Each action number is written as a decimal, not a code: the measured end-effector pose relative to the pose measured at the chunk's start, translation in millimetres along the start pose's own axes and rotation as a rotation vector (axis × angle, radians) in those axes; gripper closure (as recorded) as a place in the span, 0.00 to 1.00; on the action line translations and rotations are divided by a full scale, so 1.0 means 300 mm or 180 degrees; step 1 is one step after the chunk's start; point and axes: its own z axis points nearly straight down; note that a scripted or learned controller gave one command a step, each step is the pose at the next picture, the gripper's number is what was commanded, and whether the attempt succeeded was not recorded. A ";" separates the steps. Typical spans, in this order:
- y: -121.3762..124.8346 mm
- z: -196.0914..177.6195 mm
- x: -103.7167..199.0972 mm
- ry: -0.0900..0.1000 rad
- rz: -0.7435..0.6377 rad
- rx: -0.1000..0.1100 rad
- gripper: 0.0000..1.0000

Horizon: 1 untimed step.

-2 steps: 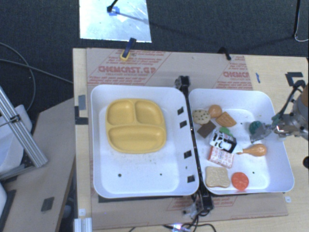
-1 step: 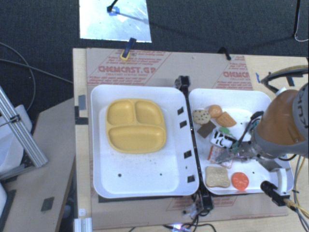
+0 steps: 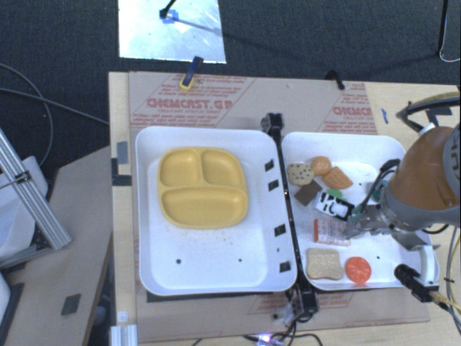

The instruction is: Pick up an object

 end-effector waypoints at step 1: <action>0.176 -0.068 0.131 -0.0001 -0.0020 0.0008 1.00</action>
